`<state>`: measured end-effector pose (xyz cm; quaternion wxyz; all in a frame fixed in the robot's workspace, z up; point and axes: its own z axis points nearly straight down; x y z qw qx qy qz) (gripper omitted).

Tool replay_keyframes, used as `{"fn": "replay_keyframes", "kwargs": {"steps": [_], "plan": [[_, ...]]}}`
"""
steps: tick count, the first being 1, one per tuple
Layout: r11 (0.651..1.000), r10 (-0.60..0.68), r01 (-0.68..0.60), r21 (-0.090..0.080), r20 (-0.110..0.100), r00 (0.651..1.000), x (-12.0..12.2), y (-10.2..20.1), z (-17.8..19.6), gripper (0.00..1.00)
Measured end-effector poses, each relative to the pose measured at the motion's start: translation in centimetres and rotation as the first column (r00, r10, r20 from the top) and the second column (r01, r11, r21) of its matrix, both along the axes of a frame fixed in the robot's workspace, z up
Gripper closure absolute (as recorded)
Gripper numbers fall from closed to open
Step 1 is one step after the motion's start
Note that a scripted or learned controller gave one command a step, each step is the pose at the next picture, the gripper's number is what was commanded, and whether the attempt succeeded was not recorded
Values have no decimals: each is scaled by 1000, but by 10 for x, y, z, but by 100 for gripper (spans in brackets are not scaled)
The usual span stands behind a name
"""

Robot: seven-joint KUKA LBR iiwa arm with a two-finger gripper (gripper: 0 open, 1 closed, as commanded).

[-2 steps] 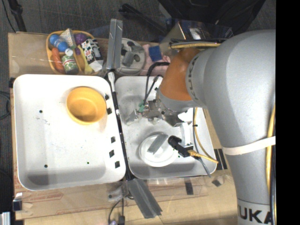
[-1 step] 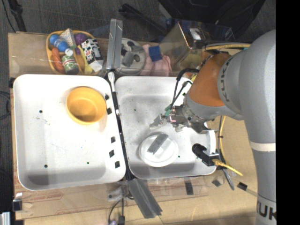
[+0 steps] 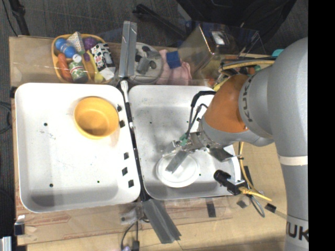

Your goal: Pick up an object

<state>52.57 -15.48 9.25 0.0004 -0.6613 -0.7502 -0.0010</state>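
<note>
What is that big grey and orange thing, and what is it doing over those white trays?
That is a robot arm, seen by a camera looking down from above. It reaches in from the right. At its tip is a pincer for grabbing things, hanging over a white round plate in the right tray. I cannot tell whether it holds anything. The left tray has a yellow bowl. Behind the trays sits a yellow basket full of small toys.

Table (image 3: 31,56): tan top. Two white bins side by side on it, left bin (image 3: 31,156) and right bin (image 3: 157,101), rims touching. Behind left bin, yellow basket (image 3: 56,48) of small items. Behind right bin, grey dish (image 3: 146,67), pink cloth (image 3: 178,73).
</note>
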Motion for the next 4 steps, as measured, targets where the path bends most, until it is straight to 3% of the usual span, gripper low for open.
{"fn": "replay_keyframes", "kwargs": {"steps": [1,2,3,4], "plan": [[1000,4,-4,-1,-3,1000,53,43,16,0],[999,54,-54,0,-5,999,-10,23,-2,0],[998,58,-58,0,-4,998,-9,24,8,100],[998,59,-59,0,-4,998,-9,24,8,0]]}}
